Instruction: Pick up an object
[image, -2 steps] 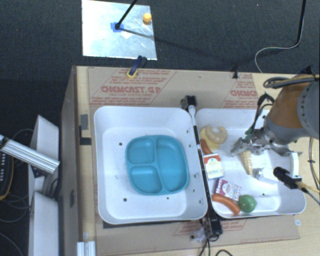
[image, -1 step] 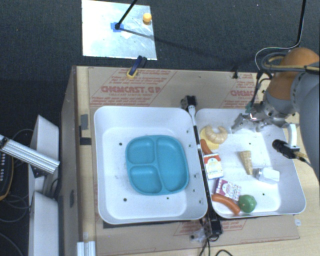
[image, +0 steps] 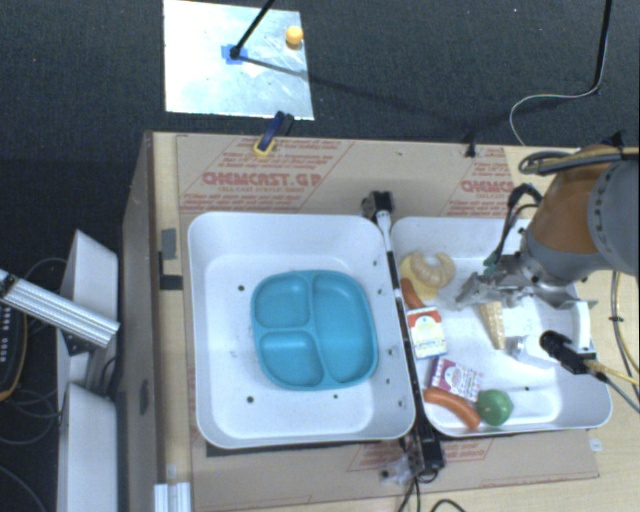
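**Operator:** Dark carpet surrounds the cardboard-topped bench (image: 300, 170), and I'm looking down on two shallow white bins side by side. My left white bin (image: 215, 300) holds a turquoise plastic divided plate (image: 313, 329). My right white bin (image: 580, 405) carries the clutter.

**Colleague:** Where's the arm?

**Operator:** It enters from three o'clock, and the two-finger gripper (image: 490, 287) sits low over the right bin, just above the pale wedge-shaped cone piece (image: 492, 323). I judge this as the descent onto a target, nothing lifted yet.

**Colleague:** Are the jaws spread?

**Operator:** I cannot tell; the metal there is a grey tangle from this angle.

**Colleague:** What else is nearby?

**Operator:** A cream ring-shaped pastry toy (image: 428, 271) lies at nine o'clock from the gripper. At seven o'clock lies a small red-and-white carton (image: 427, 331), and further down a green ball (image: 494, 406) touching an orange sausage-shaped toy (image: 451, 407).

**Colleague:** So the next move?

**Operator:** I'd want it to settle squarely over the wedge, close, and then rise straight.
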